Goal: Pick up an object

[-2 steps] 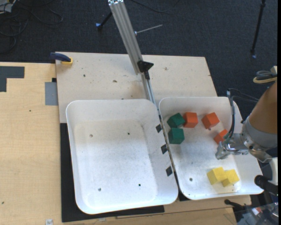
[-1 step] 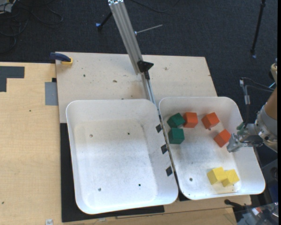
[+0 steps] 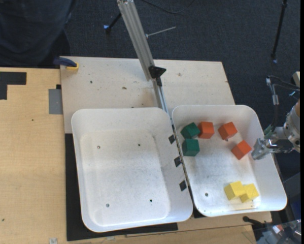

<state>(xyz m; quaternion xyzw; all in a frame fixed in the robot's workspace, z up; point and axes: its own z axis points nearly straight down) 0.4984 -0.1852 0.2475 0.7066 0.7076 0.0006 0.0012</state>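
Pale bench (image 3: 192, 80) with two white bins side by side; tan board with black and grey patches off to the left, dark carpet behind. Slanted aluminium bar (image 3: 140, 39) runs down to the bins' seam. Left bin (image 3: 91, 126) bare. Right bin (image 3: 263, 131) holds two green blocks (image 3: 191, 138) touching, three orange blocks (image 3: 227, 131) near them, and yellow blocks (image 3: 241, 191) at the near corner. Gripper (image 3: 262, 149) at the right rim, beside the lowest orange block (image 3: 241, 149); jaw state can't be told.
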